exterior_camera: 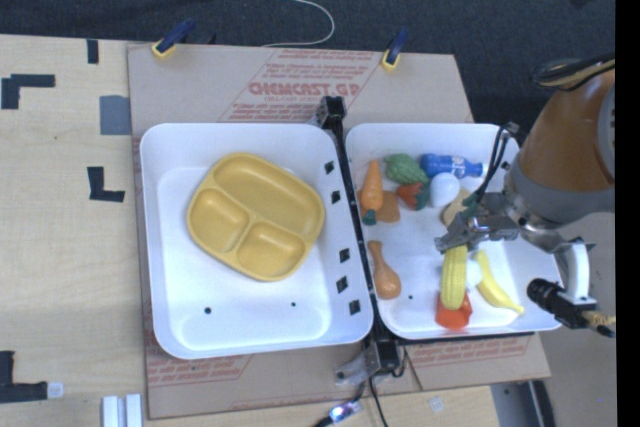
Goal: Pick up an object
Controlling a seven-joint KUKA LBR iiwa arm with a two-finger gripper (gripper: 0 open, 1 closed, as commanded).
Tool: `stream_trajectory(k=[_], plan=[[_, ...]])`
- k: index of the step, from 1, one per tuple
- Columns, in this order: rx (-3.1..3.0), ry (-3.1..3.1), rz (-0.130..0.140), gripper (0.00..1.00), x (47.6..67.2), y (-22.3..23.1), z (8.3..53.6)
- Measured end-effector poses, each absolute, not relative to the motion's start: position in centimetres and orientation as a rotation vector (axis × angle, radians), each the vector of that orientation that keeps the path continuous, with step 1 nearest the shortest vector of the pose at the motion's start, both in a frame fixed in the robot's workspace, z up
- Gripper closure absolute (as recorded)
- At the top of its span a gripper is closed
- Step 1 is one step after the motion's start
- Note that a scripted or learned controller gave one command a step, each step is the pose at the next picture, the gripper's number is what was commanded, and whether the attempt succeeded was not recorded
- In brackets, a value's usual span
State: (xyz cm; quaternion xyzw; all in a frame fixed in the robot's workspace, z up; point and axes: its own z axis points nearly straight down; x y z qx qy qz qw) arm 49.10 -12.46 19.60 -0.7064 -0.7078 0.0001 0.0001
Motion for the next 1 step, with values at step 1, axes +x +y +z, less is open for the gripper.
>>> stream_trajectory(k=[1], plan=[[-2.218, -2.223, 0.001, 1.00, 49.16, -12.38, 22.44]])
